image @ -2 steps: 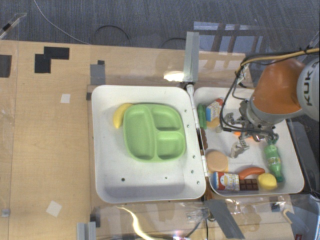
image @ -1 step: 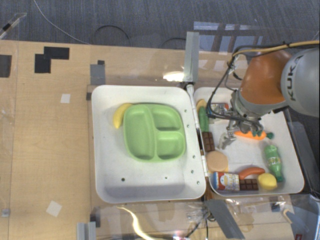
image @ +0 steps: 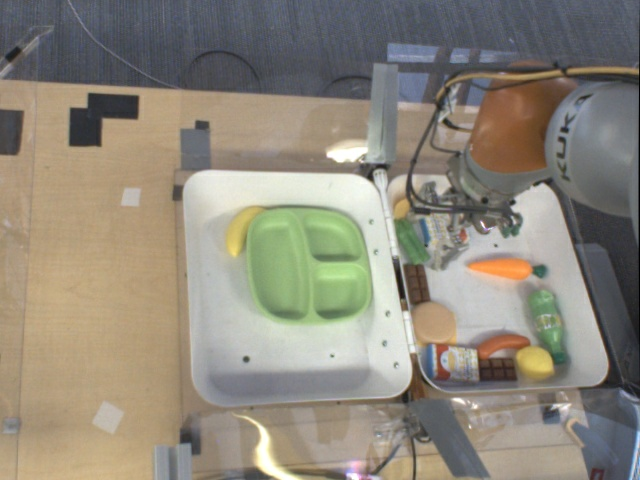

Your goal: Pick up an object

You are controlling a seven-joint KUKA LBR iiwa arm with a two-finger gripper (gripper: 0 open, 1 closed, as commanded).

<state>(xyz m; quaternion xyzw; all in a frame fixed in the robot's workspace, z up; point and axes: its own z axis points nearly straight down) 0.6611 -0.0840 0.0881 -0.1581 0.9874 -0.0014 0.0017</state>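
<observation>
One tool [image: 447, 230] low among right-bin toys [image: 415, 238]

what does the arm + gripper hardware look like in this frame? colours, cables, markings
The arm is rounded grey casing with dark KUKA lettering, and a glossy orange band sits above the wrist. Thin cables, black and yellowish, loop beside the orange section. The gripper is a small metal and black assembly, too cluttered to make out in detail.

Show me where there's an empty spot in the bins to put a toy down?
Left bin: bare floor in front of the green tray, and a strip along its left wall under the banana. Right bin: a bare patch between the carrot, the green bottle and the round cookie. Its front edge and the left side by the gripper are crowded.
</observation>
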